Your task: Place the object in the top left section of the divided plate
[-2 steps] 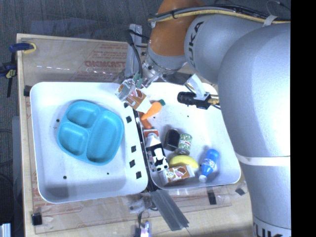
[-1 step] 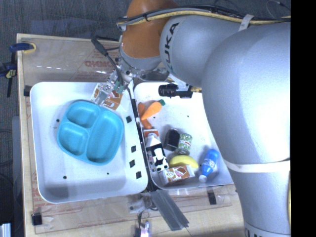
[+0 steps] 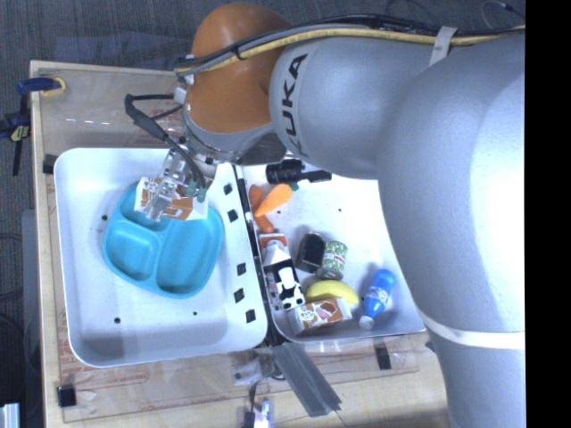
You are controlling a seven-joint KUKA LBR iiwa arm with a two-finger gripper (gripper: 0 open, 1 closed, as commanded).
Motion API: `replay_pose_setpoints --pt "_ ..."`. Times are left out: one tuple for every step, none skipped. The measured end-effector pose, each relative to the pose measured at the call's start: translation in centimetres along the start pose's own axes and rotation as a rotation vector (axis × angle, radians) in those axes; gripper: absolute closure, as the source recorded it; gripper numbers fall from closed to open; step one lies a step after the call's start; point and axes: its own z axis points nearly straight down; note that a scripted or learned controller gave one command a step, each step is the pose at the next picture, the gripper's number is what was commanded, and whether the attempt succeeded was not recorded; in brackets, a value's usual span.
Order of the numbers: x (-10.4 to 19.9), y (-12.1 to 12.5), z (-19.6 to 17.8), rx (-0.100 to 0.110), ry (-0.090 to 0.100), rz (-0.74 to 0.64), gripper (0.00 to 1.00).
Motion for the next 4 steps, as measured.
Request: replay_pose_setpoints --pt "-0.1 -0.1 0.0 0.000 -0.001 0.001 0.00" --pt "-5.3 -2.2 -7.7 -0.002 -0.004 -0.042 0.00" --pt "-8.2 -10.5 -14.7 -0.002 -0.005 -0.064 0.00" --pt "-12.6 -21.1 -22.9 -0.001 -0.005 0.254 0.00"
